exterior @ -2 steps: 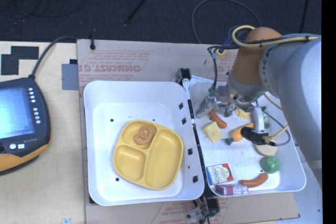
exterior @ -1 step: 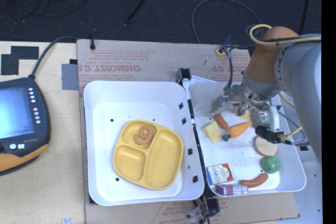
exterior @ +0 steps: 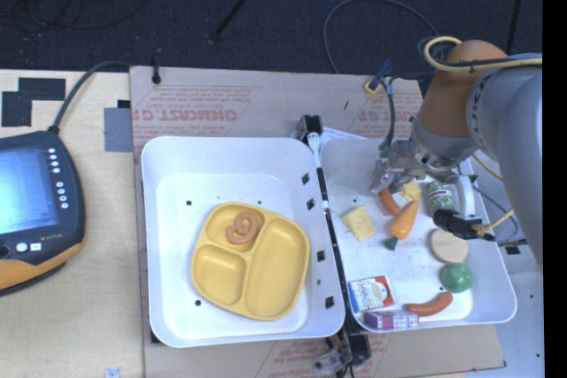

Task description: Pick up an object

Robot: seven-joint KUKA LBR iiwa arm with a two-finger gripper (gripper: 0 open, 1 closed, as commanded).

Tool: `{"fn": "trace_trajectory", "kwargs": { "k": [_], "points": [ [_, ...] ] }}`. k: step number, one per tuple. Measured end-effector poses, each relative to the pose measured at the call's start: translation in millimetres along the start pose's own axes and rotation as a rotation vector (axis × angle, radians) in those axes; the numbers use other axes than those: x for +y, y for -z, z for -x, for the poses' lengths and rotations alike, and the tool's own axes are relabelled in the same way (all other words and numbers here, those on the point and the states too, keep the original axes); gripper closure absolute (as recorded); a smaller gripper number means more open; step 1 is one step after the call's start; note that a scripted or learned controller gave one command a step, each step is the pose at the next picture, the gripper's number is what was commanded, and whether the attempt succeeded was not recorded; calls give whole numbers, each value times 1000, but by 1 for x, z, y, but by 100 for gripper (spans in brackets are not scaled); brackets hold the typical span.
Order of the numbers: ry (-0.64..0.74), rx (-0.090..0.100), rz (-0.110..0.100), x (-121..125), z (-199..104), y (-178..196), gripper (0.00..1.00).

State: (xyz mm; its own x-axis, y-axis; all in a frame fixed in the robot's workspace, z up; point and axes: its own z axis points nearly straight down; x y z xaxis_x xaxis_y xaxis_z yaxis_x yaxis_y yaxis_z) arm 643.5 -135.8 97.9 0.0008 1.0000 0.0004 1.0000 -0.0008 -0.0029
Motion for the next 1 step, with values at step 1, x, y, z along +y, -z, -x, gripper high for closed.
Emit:
{"fn": "trace_trajectory", "kwargs": {
  "k": [1],
  "points": [
    [8, 2, 7, -22, -83, 106, 100]
  ]
}}
